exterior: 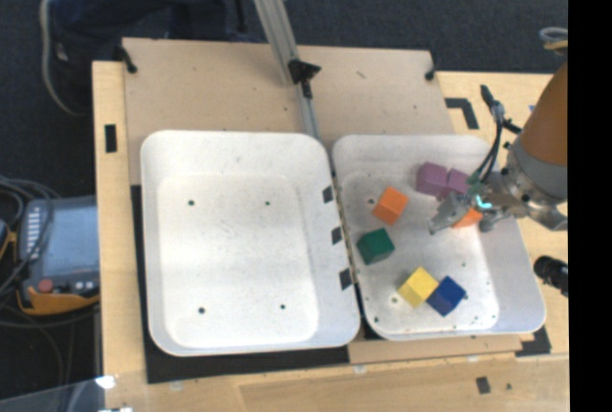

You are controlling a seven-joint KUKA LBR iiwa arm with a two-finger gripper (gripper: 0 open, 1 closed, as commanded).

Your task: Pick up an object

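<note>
Over right bin (507,305), gripper (457,215) low by an orange block (468,217) near purple block (438,178). Can't tell finger state or any grasp. Nothing visibly lifted; pick not done.

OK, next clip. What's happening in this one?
A grey KUKA arm reaches in from the right over the right-hand bin, its gripper low among the blocks. It sits just below a purple block, with something orange right at its tip. An orange cube, a green cube, a yellow cube and a blue cube lie loose nearby. Nothing looks lifted yet.
</note>
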